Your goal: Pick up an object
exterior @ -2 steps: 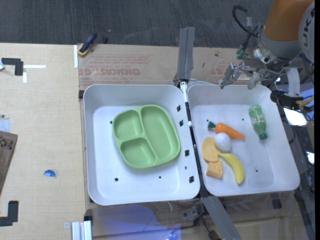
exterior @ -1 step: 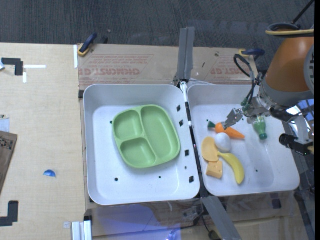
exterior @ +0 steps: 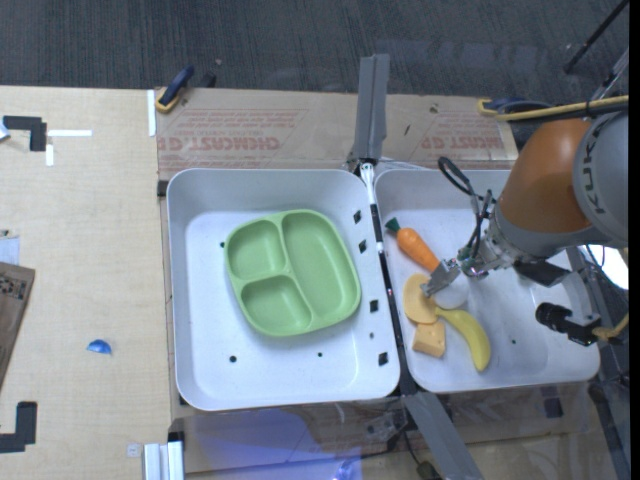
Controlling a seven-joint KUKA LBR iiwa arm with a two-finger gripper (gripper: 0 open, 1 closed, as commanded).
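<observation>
Two shallow white bins sit side by side on the desk (exterior: 80, 268). The left bin (exterior: 190, 298) holds a green three-compartment plate (exterior: 292, 271), lying flat near its middle. The right bin (exterior: 530, 353) holds a carrot (exterior: 416, 247) at its far left, a banana (exterior: 470, 336) nearer, a yellow slice (exterior: 418, 298) and a cheese wedge (exterior: 430, 340) beside the banana. The grey arm (exterior: 545, 188) reaches in from the right, and its gripper (exterior: 440, 282) hangs low over the yellow slice, between the carrot and the banana.

Pale wooden bench (exterior: 80, 268) beneath dark, perhaps carpeted floor (exterior: 300, 18), cardboard sheet (exterior: 260, 128) behind the bins
</observation>
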